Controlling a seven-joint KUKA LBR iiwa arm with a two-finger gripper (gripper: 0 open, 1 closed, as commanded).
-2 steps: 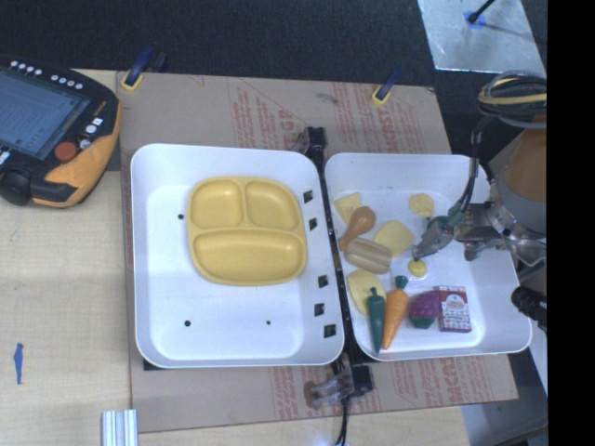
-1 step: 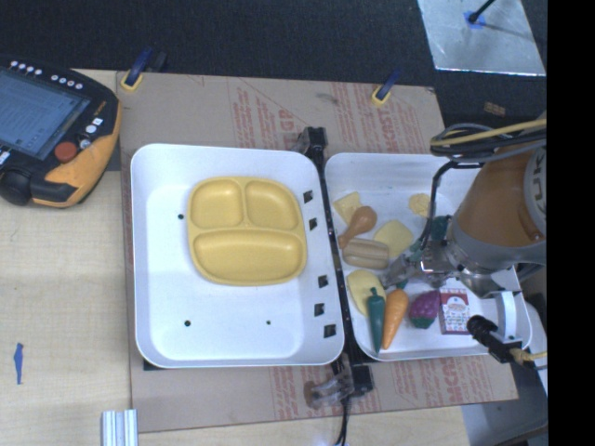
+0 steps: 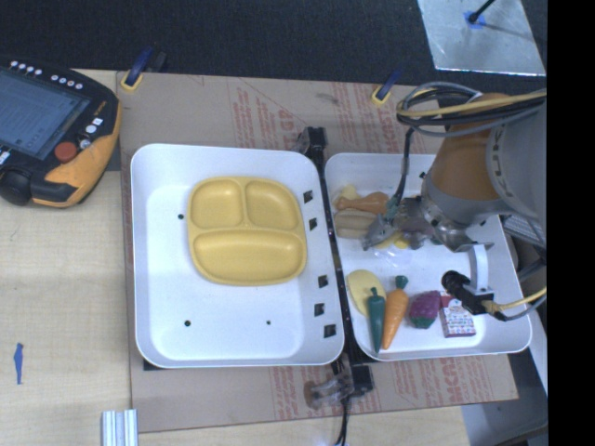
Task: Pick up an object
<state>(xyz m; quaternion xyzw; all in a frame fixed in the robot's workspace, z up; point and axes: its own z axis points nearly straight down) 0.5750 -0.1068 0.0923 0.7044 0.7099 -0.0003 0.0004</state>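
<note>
The right bin (image 3: 502, 342) holds several toy foods. An orange carrot (image 3: 394, 316) and a green vegetable (image 3: 375, 312) lie side by side near its front, next to a pale yellow piece (image 3: 361, 284). A purple bunch of grapes (image 3: 425, 308) and a small pink carton (image 3: 457, 321) lie to their right. Tan bread-like pieces (image 3: 358, 209) sit at the bin's back left. My gripper (image 3: 384, 234) reaches down into this bin just right of the bread pieces, with a yellow item (image 3: 411, 242) partly hidden under it.
The left bin (image 3: 158, 277) carries a yellow divided plate (image 3: 247, 229). A teach pendant (image 3: 51, 137) lies on the bench at the far left. Black clips (image 3: 324, 295) line the wall between the bins. Cables (image 3: 465, 100) loop above the arm's orange band (image 3: 465, 170).
</note>
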